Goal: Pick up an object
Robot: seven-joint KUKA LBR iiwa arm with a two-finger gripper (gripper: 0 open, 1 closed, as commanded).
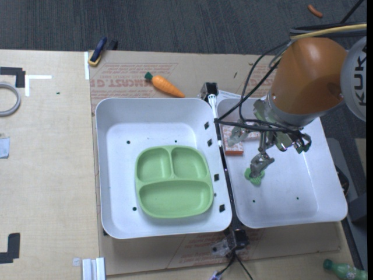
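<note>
In the right bin (315,206), my gripper (260,165) hangs below the grey arm with its orange band (307,74). A small green object (254,177) lies right at the gripper's tip, touching or nearly touching it, and I cannot tell whether it is held. A flat red and white packet (234,149) lies just left of the gripper, near the bin's left wall and partly under the arm's cables.
The left bin (113,156) holds a green divided plate (173,181). A toy carrot (165,85) lies on the cardboard behind the bins. A blue and yellow tool (97,51) sits at the cardboard's far left corner. Black cables (245,124) cross the right bin's back.
</note>
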